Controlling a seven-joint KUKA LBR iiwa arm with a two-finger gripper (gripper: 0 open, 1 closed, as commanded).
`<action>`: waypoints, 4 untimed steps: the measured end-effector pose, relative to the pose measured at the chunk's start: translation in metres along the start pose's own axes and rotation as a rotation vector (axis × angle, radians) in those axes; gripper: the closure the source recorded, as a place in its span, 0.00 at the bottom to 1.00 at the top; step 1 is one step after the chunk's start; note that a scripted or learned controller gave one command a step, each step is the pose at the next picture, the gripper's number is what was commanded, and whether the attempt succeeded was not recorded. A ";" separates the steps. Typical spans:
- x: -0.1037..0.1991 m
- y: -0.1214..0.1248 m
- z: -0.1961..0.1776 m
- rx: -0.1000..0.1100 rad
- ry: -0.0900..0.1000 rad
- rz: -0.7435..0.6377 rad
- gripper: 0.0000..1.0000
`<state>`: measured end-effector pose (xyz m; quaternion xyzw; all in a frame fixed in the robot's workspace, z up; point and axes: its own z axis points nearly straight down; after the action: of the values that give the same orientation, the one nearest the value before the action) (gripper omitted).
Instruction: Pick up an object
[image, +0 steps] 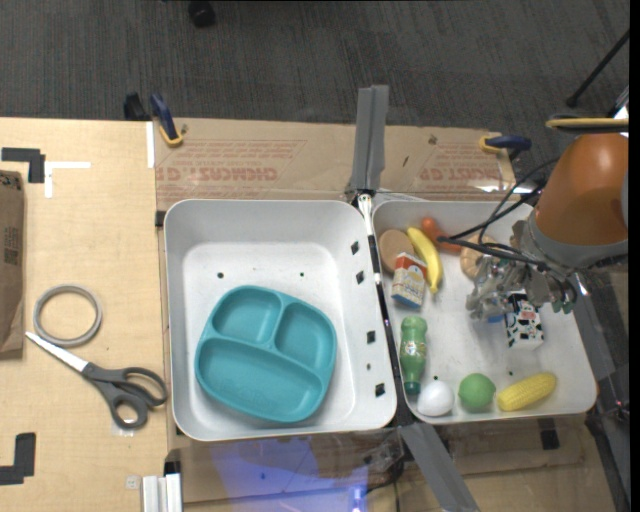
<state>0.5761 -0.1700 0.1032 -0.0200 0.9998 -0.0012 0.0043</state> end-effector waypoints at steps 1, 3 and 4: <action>0.000 0.000 0.000 0.000 0.000 0.000 0.00; -0.002 0.001 -0.010 0.001 -0.005 -0.002 0.00; 0.008 -0.038 0.011 -0.002 0.005 0.068 0.00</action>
<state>0.5700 -0.2081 0.0923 0.0139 0.9999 -0.0001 0.0020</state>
